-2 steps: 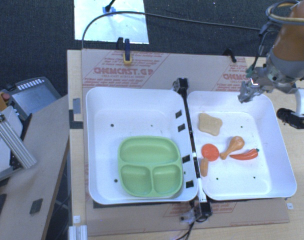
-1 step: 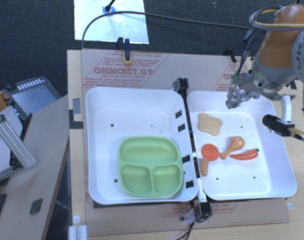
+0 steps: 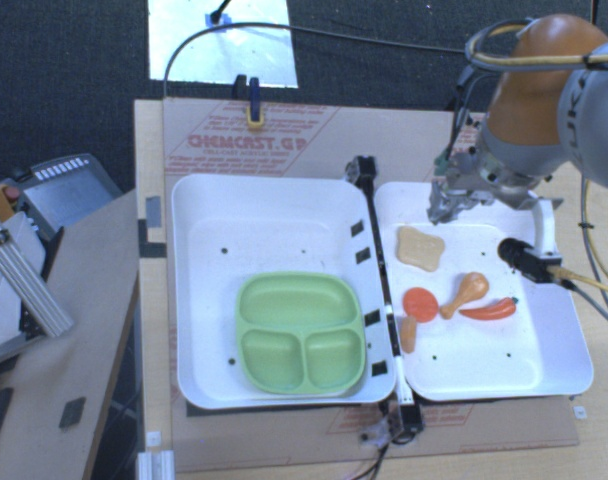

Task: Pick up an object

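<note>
The right bin point(image 3: 544, 373) holds several toy foods. A tan bread slice point(image 3: 420, 248) lies near its back left. A red tomato slice point(image 3: 420, 303) sits below it, with a small orange sausage-like piece point(image 3: 408, 334) at the bin's left wall. A chicken drumstick point(image 3: 465, 294) and a red chili pepper point(image 3: 489, 310) lie in the middle. My gripper point(image 3: 442, 211) hangs over the bin's back left part, just above and right of the bread slice. Nothing shows between its fingers.
The left bin point(image 3: 209, 268) holds a green divided tray point(image 3: 301, 332). A black divider strip point(image 3: 376, 278) runs between the bins. A black cylinder on a white bracket point(image 3: 529, 253) sticks over the right bin's right side. Cables trail at the right edge.
</note>
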Controlling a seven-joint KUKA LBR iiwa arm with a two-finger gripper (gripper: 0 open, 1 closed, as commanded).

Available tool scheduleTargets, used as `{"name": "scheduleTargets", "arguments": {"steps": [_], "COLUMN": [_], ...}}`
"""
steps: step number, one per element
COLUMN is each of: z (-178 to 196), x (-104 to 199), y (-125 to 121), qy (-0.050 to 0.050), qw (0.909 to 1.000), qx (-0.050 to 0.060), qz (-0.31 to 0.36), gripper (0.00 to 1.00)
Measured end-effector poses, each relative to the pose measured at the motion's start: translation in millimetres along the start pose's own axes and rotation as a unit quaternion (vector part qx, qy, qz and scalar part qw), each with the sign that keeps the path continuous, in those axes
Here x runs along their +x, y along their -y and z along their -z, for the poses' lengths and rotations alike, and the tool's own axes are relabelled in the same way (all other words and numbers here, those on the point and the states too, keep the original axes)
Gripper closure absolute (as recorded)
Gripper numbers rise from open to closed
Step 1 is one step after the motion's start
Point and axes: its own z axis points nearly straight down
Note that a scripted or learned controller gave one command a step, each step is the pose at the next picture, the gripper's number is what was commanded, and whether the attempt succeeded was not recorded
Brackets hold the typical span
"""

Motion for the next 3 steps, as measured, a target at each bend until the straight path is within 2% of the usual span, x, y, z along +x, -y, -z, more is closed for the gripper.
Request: {"name": "scheduleTargets", "arguments": {"steps": [1, 3], "z": [-2.4, -9.3], "x": [63.7, 158.8], "y": [9.1, 19.6], "qy": [-0.001, 0.0], "qw": [1.0, 1.0], "qx": [0.0, 0.0], "qz": [0.001, 0.0], "gripper": [1.0, 1.0]}}
